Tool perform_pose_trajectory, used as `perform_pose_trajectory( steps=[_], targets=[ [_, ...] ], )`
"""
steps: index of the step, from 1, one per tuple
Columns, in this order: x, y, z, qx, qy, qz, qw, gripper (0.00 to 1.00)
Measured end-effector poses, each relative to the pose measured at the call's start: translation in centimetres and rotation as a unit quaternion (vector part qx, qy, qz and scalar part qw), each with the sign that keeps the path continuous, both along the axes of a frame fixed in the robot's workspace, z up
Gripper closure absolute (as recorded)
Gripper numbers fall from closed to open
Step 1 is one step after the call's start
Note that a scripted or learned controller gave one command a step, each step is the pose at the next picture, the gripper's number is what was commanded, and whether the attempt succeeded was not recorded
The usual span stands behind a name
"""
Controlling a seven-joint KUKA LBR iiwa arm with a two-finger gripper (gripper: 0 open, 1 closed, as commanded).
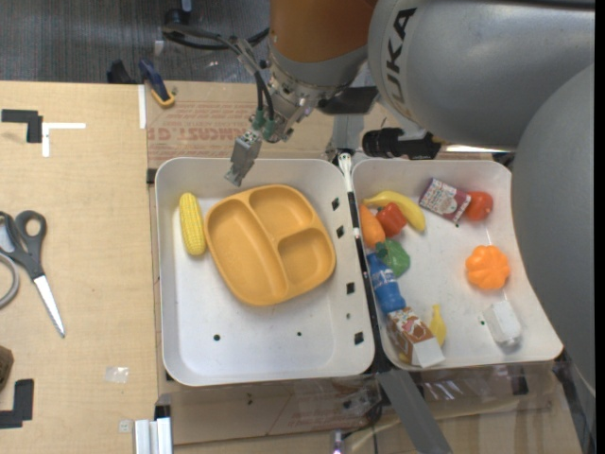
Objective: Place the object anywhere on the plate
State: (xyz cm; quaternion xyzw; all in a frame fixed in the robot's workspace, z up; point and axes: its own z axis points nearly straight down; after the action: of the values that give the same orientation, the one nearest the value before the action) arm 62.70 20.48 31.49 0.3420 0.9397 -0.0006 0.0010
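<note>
A corn cob [192, 223] is seen lying in the left of 2 shallow white bins [180, 348], just beside the left rim of an orange 3-section plate [271, 244] and not on it, its long axis running roughly from the far wall of the bin toward the near one, parallel to the plate's left edge. The pincer [239, 166] is held above the bin's far wall, beyond the plate's far-left corner; the corn lies from it toward the near side and slightly left. Nothing is seen gripped between its fingers, and whether they are spread or closed cannot be told at this size. The corn is judged to be the object meant, since it is the 1 loose item sharing the plate's bin; a short carry rightward would bring it over the plate. The right bin [539, 339] is filled with toy food, among it a banana [397, 203], a small pumpkin [488, 267] and a blue bottle [385, 287]. The pale wooden tabletop [76, 253] carries scissors [33, 263] at left, and dark carpeted floor [85, 17] is seen beyond.
</note>
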Motion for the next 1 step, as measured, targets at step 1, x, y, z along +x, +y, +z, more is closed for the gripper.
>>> perform_pose_trajectory(
  steps=[1],
  targets=[
    [-3.71, -7.62, -6.94, -0.0004, 0.001, -0.008, 1.0000, 0.00]
  ],
)
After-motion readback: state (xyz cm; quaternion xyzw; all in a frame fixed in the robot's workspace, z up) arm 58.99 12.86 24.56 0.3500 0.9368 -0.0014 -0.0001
